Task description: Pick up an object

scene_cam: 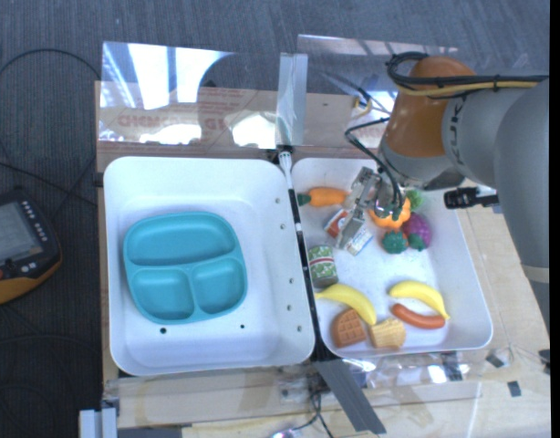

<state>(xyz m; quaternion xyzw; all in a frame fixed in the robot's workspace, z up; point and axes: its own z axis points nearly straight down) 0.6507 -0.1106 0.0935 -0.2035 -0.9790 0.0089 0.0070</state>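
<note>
Gripper [357,219] sits low in right bin [471,272], fingers apparently open, nothing visibly between them. Toy carrot [324,196] at its ten o'clock: probably light, rigid, slick plastic; pinch mid-body, across the width.

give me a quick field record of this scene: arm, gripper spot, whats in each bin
arm: grey with orange band, reaching in from the right
gripper: low over the right bin, near its far left part
left bin: holds a teal divided tray
right bin far part: carrot, orange toy, purple grapes
right bin left wall: small green can
right bin near part: two bananas, sausage, waffle, small tan piece
</note>
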